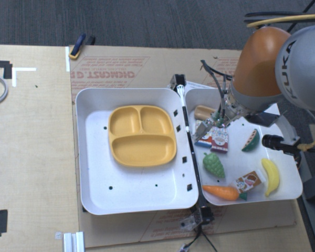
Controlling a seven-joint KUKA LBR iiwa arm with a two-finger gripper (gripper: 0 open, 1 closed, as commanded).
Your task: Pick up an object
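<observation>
Small red-and-white carton [219, 139] lying flat in the right bin [286, 191], the likeliest pick, directly under the tool [212, 124]. Hard to tell how the tool stands: tip lost against cables and the carton's print, so no grasp confirmed, nothing seen held.

Crowding around the carton: blue-edged flat piece [201, 139] touching its left side, green grape bunch [213, 165] just below, tan bread roll [204, 112] just above and left, watermelon slice [250, 139] to its right. Farther below the carton, a carrot [221, 192] and a second small carton [248, 182]; a banana [271, 176] below and right. Well left of the carton, a yellow divided plate [142, 135] in the left bin [89, 188], both bins on the desk [31, 156].

Risks, as a guess:
- Flat carton offering little height to pinch; likely to slip out or be pressed down instead of lifted.
- Blue-edged piece caught alongside, giving a double or skewed pick.
- Roll or grapes nudged aside on the way down.
- Bin divider close on the carton's left, possibly fouling the descent.
</observation>
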